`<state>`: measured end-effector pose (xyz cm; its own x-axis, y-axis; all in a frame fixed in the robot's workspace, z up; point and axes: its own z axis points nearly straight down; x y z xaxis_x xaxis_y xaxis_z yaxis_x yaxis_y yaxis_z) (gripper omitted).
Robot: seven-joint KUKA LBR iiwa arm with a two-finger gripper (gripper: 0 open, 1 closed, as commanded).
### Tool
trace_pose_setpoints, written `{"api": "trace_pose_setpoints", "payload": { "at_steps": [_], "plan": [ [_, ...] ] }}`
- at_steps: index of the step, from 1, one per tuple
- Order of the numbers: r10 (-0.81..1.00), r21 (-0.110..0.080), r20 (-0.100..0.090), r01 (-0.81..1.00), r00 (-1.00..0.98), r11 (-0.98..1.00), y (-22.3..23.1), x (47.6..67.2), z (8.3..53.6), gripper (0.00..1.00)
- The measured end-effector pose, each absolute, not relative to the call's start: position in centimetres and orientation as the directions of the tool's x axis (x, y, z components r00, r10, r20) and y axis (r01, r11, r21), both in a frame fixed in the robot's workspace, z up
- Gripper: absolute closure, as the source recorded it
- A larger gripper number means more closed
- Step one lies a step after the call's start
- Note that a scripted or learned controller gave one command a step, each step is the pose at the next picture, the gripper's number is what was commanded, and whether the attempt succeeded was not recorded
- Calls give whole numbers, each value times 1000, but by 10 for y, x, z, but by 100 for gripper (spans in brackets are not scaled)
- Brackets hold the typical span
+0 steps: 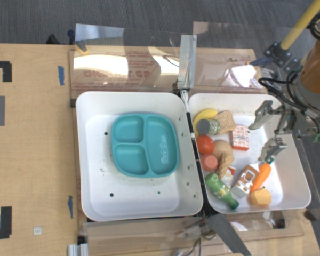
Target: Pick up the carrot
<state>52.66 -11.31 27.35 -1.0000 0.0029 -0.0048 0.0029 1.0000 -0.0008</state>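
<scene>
Nothing of the pick is finished yet, by my reading: the carrot (pixel 261 176) lies in the right bin (pixel 298 177), near its front right corner, between a small carton (pixel 245 179) and a yellow wedge (pixel 261 197). The gripper (pixel 270 133) hangs just above the carrot's green top, its fingers spread apart and gripping nothing. Lowering, closing and lifting all remain.

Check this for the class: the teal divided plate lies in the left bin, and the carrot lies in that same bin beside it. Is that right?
Not quite. The camera view shows the teal divided plate in the left bin, but the carrot lies in the right bin, among the other toy foods, just below the fingers.
</scene>
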Motion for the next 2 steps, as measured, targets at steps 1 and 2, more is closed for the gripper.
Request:
{"api": "trace_pose_setpoints", "payload": {
  "at_steps": [1,2],
  "plan": [
    [128,0,2,128,-992,992,-179,515,226,0],
    [107,-1,-9,107,-994,994,-179,506,97,0]
  ]
}}
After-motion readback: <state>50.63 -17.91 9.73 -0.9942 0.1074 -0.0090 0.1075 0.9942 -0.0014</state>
